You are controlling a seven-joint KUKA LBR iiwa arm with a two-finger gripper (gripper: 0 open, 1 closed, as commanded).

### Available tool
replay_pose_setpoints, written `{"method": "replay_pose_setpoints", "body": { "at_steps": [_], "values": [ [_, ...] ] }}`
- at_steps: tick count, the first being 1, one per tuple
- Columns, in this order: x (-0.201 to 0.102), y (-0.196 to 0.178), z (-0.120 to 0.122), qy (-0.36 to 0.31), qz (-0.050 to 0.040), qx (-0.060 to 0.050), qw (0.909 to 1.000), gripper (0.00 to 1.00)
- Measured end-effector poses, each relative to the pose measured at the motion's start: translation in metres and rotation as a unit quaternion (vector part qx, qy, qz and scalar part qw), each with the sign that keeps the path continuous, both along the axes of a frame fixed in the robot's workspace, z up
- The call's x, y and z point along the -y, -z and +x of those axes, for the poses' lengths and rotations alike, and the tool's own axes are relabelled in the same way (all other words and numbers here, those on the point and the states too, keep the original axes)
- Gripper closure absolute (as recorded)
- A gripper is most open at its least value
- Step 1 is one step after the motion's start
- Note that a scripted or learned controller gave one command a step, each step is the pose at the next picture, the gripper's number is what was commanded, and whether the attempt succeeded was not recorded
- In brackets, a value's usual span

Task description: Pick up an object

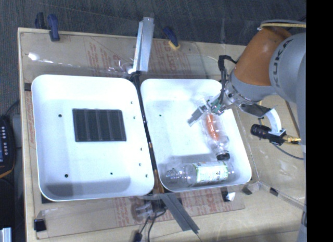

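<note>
My gripper hangs over the upper middle of the right bin, reaching in from the right. Directly below it lies a clear bottle with an orange label, pointing down and to the right and ending in a dark cap. The gripper sits at this bottle's upper end; whether it touches the bottle is unclear. A second clear bottle with a green and white label lies on its side along the bin's near wall.
The left bin holds a flat dark ridged rectangle. A grey metal bar stands behind the gap between the bins. The arm's grey and orange body overhangs the bench right of the right bin.
</note>
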State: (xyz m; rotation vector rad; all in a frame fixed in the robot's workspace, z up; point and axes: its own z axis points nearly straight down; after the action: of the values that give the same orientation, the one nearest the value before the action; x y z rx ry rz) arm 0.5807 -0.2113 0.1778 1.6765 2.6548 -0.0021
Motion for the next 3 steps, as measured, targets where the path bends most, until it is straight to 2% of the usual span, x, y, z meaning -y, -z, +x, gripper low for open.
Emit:
{"method": "replay_pose_setpoints", "body": {
  "at_steps": [1,2,3],
  "values": [
    [0.000,0.009,0.012,-0.003,0.0003,0.000,1.0000,0.00],
    [-0.001,-0.009,-0.060,-0.023,0.0010,-0.001,0.9997,0.00],
    [-0.002,0.001,-0.004,-0.031,0.0012,-0.001,0.9995,0.00]
  ]
}}
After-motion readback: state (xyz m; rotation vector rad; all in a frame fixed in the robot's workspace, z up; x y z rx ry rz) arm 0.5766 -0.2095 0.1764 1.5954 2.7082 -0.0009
